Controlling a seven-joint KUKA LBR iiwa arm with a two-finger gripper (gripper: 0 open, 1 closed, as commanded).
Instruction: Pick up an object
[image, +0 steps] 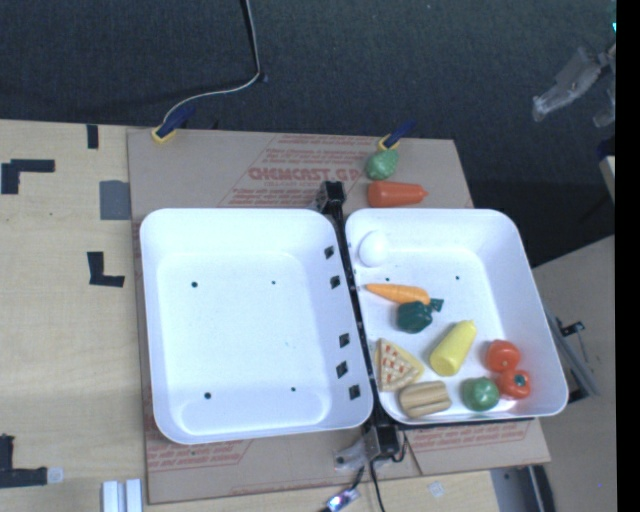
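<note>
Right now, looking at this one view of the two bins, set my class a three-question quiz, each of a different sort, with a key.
1. True or false: the pizza slice lies in the left bin.
2. Which lies outside the bins, on the cardboard behind them? A) corn cob B) orange carrot-like piece C) bread roll
3. Fill in: the white egg lies in the right bin's ______ corner, beside the divide between the bins.

Key: 1 false; 2 B; 3 far (top-left in the camera view).
</note>
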